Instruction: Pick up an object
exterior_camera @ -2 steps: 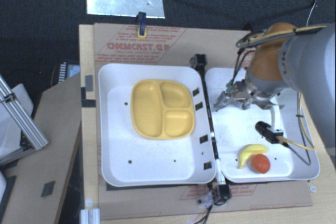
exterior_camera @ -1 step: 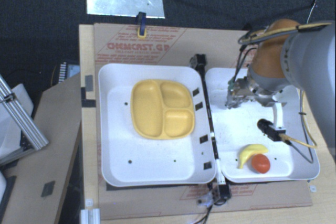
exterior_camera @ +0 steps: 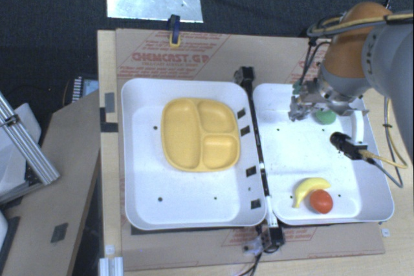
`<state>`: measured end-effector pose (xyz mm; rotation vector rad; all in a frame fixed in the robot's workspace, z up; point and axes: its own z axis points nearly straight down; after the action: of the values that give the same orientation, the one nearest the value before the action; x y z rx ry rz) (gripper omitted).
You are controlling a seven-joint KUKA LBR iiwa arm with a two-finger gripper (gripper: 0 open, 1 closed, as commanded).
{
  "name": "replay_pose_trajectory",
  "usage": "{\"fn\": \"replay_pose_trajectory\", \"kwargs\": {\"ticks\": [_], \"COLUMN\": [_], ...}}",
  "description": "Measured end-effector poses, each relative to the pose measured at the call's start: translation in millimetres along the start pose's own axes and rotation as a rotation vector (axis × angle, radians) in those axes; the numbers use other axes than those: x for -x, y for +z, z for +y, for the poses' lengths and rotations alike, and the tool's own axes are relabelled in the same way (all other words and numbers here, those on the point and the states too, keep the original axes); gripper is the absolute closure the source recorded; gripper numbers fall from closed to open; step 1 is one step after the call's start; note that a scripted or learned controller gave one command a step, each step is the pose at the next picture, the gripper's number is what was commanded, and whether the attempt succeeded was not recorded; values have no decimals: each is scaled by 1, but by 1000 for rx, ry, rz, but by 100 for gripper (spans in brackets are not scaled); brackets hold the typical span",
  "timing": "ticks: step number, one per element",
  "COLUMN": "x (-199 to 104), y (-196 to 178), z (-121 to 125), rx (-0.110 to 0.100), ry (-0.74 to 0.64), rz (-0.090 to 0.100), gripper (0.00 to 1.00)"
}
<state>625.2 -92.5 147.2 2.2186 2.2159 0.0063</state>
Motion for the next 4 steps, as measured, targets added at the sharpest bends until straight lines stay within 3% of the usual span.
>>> {"fn": "replay_pose_trajectory", "kwargs": {"ticks": [2,4], "x": [10,-80], "y": [-114,-109], "z": [6,-16], "rx": [-1,-7], "ry": [-4,-9], "rz": [0,2], "gripper": [100,100]}}
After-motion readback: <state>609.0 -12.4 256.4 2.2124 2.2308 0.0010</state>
